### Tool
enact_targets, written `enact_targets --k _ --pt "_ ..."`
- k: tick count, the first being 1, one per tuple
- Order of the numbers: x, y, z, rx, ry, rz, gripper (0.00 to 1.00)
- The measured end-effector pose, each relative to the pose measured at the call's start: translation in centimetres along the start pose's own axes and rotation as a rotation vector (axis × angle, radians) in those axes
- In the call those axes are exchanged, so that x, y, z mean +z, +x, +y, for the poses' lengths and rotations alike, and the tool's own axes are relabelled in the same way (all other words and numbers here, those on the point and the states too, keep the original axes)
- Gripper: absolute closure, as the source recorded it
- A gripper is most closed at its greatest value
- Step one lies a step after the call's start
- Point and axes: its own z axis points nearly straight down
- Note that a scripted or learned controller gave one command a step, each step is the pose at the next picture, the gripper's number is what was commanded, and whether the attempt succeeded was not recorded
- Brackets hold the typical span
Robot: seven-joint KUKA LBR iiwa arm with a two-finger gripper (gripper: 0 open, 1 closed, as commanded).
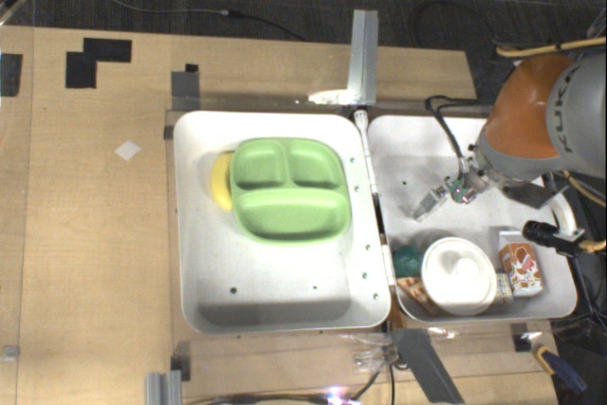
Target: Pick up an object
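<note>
In the right bin (pixel 410 152), my gripper (pixel 429 202) hangs low over the bare white floor, left of the grey wrist and orange band (pixel 524 114). Nothing shows in its grasp. Below it along the bin's front sit a white round bowl (pixel 458 273), a dark teal object (pixel 408 261) to the bowl's left, and a small red-and-white carton (pixel 521 267) to its right. A brown item (pixel 417 296) peeks out under the bowl's left edge. The left bin (pixel 275 303) holds a green divided plate (pixel 287 188) with a yellow object (pixel 220 181) partly hidden beneath its left side.
A metal divider rail (pixel 372 204) separates the two bins. A metal post (pixel 363 57) stands behind them. Cables (pixel 446 123) trail from the arm across the right bin's back. Wooden bench (pixel 85 232) stretches to the left.
</note>
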Motion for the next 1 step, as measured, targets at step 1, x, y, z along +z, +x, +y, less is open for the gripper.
enact_targets --k 1 --pt "-0.21 5.09 -4.7 0.0 -0.002 0.0 0.0"
